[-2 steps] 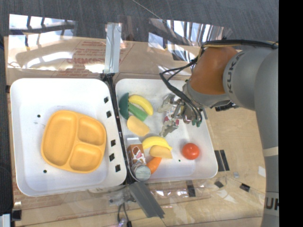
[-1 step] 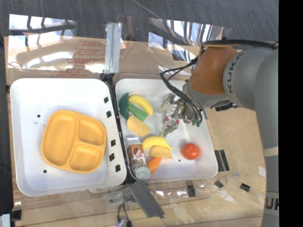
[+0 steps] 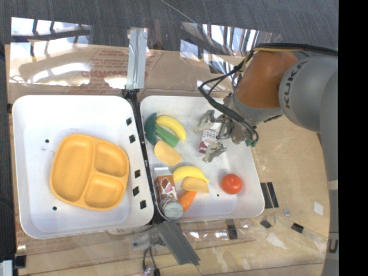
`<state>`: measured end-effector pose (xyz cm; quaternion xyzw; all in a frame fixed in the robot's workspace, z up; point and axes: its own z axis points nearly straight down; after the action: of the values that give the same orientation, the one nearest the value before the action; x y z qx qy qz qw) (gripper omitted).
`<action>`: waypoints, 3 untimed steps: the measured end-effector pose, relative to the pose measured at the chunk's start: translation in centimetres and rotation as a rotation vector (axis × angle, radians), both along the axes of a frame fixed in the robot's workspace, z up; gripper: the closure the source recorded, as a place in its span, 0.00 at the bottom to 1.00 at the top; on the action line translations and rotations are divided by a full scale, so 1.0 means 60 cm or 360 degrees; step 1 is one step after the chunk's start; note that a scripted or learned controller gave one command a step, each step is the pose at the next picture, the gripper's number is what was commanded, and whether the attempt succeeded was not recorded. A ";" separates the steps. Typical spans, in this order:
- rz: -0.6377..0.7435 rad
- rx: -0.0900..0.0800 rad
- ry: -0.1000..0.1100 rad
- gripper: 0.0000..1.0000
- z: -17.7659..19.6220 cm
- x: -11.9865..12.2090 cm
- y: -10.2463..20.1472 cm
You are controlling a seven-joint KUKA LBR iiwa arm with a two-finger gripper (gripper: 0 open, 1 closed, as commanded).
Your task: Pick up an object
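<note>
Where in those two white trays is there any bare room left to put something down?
Left bin: bare white floor all around the yellow divided plate, widest along the top. Right bin: a free strip at its top edge above the banana, and the corner past the tomato. It is crowded along the divider, from the banana down to the can, and under the claw.

Left bin (image 3: 23, 154) has a yellow divided tray (image 3: 89, 170) sitting in it. Cardboard (image 3: 86, 68) covers the desk (image 3: 293, 252) underneath, taped down.
</note>
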<state>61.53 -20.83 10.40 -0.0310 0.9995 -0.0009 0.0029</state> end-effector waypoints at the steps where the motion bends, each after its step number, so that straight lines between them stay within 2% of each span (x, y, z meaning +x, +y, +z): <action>1: -0.0092 0.0005 0.0007 0.00 -0.018 0.005 0.072; 2: 0.0087 0.0005 0.0003 0.00 0.025 0.055 0.198; 3: -0.0240 0.0001 0.0001 0.00 0.114 0.010 0.081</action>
<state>62.15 -15.98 17.23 0.0444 0.9990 -0.0010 0.0024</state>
